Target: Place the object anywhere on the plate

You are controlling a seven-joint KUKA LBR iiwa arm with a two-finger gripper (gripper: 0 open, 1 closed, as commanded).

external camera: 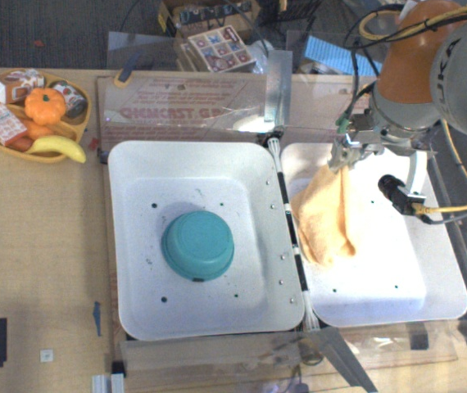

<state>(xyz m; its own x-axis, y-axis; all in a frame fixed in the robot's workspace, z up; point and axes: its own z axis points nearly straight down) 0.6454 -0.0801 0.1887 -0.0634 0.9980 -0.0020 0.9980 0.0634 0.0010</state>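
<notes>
The grey arm with its orange band [418, 51] reaches in from the right over the right-hand shallow white bin [442, 289]. Its two-finger gripper [342, 155] is closed on the top corner of a soft yellow-orange cloth [325, 215], which hangs from the fingers and drapes down onto the left side of that bin, its lower end lying against the bin floor near the dividing wall. A black fitting with a yellow cable [401, 195] juts from the wrist just right of the cloth.

The round teal plate [198, 245], shaped like a shallow bowl turned down, sits in the middle of the left-hand white bin [131, 170], well apart from the cloth. Between cloth and plate stand the two bins' adjoining rims, with a dark seam [287, 219] running between them.

Behind the bins lies a clear plastic sheet with faint red lettering [188, 109]. On the wooden bench at far left rests a yellow dish of toy food [29, 121], including an orange pumpkin and a banana. Boxes and cables clutter the floor beyond the bench.
</notes>
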